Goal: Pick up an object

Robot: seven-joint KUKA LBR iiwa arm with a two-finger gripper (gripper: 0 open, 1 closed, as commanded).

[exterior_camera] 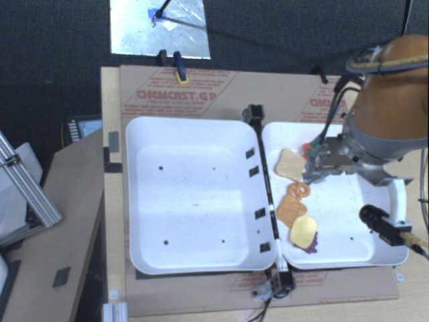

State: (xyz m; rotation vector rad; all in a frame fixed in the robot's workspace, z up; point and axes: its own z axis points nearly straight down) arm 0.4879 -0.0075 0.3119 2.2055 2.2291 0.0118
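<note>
Silver foil sheet (161, 17) beyond brown board (201, 89)

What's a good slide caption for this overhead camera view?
KUKA arm's tool lowered into the right bin beside a tan piece, orange pieces and a yellow one.

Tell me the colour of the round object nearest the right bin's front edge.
Yellow, the round object, in the camera view.
</note>
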